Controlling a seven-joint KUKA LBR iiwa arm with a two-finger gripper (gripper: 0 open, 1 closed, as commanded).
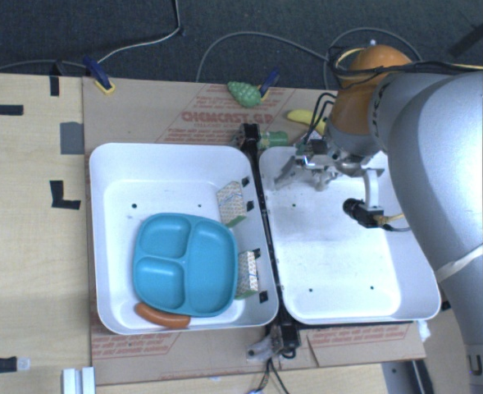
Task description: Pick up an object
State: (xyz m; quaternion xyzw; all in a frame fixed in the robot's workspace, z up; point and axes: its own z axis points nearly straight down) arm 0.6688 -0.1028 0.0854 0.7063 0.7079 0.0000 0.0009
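The arm sits over the upper part of the right bin (pixel 339 302), at the right of the frame, with its claw (pixel 311 167) low near that bin's upper left corner — whether the claw is released or clenched I cannot tell, since the wrist hardware hides the tips and nothing is visibly held. By my reading the pick has not yet started: every candidate object lies in the left bin (pixel 110 179), at the centre-left of the frame, well apart from the claw. There a blue divided plate (pixel 184 263) takes up the lower middle, an orange sausage-like piece (pixel 162 315) lies against its lower left edge, a small patterned packet (pixel 230 197) rests above the plate's upper right, and a second packet (pixel 248 272) is wedged between the plate and the bin's right wall. The next move, I judge, calls for carrying the claw leftward over the dividing wall and descending on one of these; the sausage looks the simplest target, though it sits tight against plate and wall. The cardboard sheet (pixel 200 121) under the bins carries red print reading roughly "CHEMCAST" — smaller lines beneath it are too blurred to read.
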